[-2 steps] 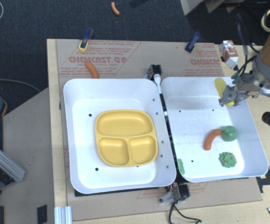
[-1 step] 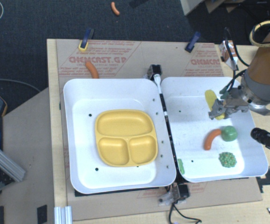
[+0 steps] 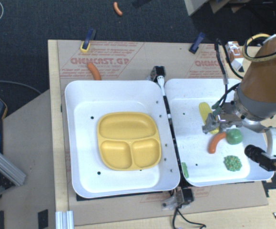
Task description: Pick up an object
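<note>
My gripper (image 3: pixel 217 123) hangs low over the right bin (image 3: pixel 190 156), its metal fingers reaching left from the orange and grey wrist. Just above it lies a yellow piece (image 3: pixel 204 110), partly under the fingers. An orange carrot-like piece (image 3: pixel 216 142) lies right below the fingers, beside a green round item (image 3: pixel 234 137). A green broccoli-like clump (image 3: pixel 232 163) sits nearer the front. A small green bit (image 3: pixel 184 170) rests at the bin's front left. Nothing shows between the fingers.
The left bin (image 3: pixel 80 128) holds a yellow three-compartment tray (image 3: pixel 128 140). An orange piece (image 3: pixel 94 70) lies on the cardboard behind the left bin, and another (image 3: pixel 117 8) on the dark floor. Clamps (image 3: pixel 86 40) hold the board's back edge.
</note>
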Motion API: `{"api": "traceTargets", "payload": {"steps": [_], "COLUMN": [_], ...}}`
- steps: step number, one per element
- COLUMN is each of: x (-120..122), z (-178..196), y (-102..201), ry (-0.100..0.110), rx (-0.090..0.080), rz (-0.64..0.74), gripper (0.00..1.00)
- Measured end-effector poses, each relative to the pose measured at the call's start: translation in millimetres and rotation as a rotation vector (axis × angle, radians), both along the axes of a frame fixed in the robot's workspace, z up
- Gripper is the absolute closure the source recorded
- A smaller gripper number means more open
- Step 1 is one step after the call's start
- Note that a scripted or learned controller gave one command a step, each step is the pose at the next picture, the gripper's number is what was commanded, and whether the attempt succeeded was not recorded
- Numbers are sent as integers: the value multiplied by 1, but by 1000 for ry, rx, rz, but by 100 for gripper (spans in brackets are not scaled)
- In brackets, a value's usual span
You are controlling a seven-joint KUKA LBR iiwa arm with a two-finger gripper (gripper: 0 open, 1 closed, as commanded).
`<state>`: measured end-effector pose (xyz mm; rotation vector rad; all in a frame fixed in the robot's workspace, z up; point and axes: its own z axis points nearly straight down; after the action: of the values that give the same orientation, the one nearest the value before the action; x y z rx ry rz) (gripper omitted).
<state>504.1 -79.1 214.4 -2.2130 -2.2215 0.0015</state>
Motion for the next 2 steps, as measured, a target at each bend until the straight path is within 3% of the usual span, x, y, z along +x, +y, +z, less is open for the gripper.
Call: {"api": "traceTargets", "payload": {"steps": [2], "x": [-8], "z": [1], "y": [-2], "ry": [-2], "rx": [-2], "rz": [-4], "gripper": [100]}}
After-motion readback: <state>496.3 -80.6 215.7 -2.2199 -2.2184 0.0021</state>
